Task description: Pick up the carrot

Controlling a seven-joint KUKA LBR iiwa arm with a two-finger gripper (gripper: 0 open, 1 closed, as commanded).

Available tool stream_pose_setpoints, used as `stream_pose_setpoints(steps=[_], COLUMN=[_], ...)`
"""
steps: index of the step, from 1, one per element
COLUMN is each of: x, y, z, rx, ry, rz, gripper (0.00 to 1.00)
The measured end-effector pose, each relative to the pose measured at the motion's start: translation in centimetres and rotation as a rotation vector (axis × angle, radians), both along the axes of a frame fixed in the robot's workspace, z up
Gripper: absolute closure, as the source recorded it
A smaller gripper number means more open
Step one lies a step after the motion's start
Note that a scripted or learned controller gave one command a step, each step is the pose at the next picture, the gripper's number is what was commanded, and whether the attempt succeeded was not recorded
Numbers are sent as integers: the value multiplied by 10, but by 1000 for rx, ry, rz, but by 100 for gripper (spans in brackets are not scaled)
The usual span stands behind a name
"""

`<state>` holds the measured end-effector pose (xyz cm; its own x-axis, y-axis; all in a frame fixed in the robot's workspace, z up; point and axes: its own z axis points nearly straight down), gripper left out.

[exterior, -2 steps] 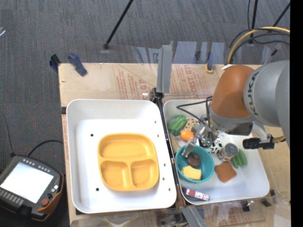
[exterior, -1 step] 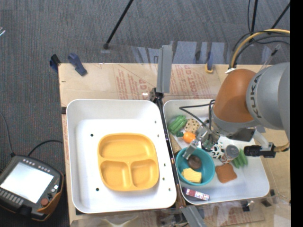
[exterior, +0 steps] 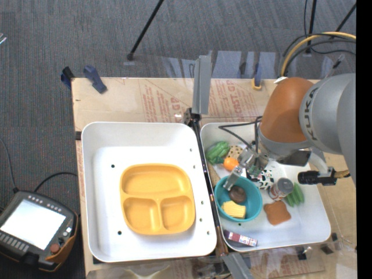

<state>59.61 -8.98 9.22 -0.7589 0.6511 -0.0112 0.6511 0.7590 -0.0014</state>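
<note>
One carrot (exterior: 231, 163) just beside claw (exterior: 243, 173)

Gripper (exterior: 239, 176): finger state indeterminable, blurred. Carrot (exterior: 231, 163), just left of it, partly covered by it. Spotted item (exterior: 265, 179), right of gripper, mostly hidden beneath the arm (exterior: 302, 118).

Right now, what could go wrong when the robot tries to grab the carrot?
1. The carrot is squeezed between the green pepper and the teal bowl, so the pincer might bump or grab one of those instead.
2. The pincer hangs right by the bowl's rim and could tip it, spilling the corn inside.
</note>
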Motion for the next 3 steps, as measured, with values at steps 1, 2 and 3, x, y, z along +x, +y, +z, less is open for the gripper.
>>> stream_pose_setpoints(steps=[1,2,3], x=[0,49,49], y=[-6,-7,-6], z=[3,-3,9], rx=[-2,3,1], ry=[-8,3,3], rz=[-335,-230,-223], gripper=[0,0,100])
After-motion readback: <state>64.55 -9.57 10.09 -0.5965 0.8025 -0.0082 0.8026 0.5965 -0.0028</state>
